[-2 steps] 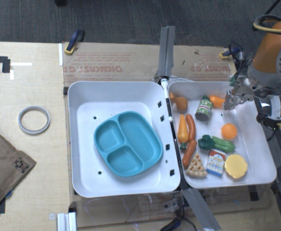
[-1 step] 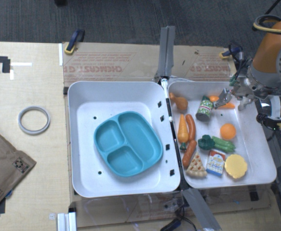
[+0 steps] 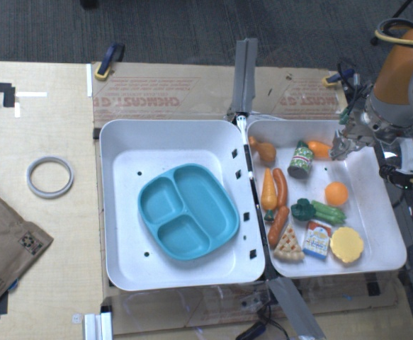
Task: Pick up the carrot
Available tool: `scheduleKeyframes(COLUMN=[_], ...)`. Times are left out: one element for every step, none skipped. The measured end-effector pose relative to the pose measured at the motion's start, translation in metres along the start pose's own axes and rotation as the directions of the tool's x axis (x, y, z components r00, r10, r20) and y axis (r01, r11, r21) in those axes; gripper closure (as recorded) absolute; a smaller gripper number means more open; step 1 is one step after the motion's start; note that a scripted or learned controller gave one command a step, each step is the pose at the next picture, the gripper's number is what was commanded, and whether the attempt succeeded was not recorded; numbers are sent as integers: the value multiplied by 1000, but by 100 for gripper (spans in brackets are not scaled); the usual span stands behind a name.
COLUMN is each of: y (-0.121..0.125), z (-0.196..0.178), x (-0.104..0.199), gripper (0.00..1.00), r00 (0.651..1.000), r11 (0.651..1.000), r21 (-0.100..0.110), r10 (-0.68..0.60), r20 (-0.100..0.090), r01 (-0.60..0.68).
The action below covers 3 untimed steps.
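The carrot [image 3: 268,190] is a long orange piece lying lengthwise at the left side of the right bin [image 3: 385,211], next to a red sausage [image 3: 281,185]. My gripper [image 3: 340,149] hangs over the back right part of that bin, well to the right of the carrot and behind it. It sits just beside a small orange piece [image 3: 319,149] and a green can [image 3: 301,159]. I see nothing held in it.
The right bin also holds a brown-orange piece [image 3: 265,151], an orange ball [image 3: 336,193], green vegetables [image 3: 318,211], a pizza slice [image 3: 287,245], a small carton [image 3: 317,239] and a yellow disc [image 3: 347,245]. A blue divided plate [image 3: 187,211] lies in the left bin [image 3: 117,190].
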<state>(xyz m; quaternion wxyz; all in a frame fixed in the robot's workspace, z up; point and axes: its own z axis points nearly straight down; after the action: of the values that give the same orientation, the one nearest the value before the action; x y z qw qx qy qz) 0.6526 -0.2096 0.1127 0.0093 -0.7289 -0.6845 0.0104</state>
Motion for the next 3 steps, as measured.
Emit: scheduleKeyframes(y=[0,11,-52], z=[0,10,24], x=[0,9,32], gripper=[0,0,0], r00=[1000,866,981], r11=[1000,866,981], r21=[0,-19,-24], r10=[0,500,192], r20=[0,-23,-8], r01=[0,-500,-192])
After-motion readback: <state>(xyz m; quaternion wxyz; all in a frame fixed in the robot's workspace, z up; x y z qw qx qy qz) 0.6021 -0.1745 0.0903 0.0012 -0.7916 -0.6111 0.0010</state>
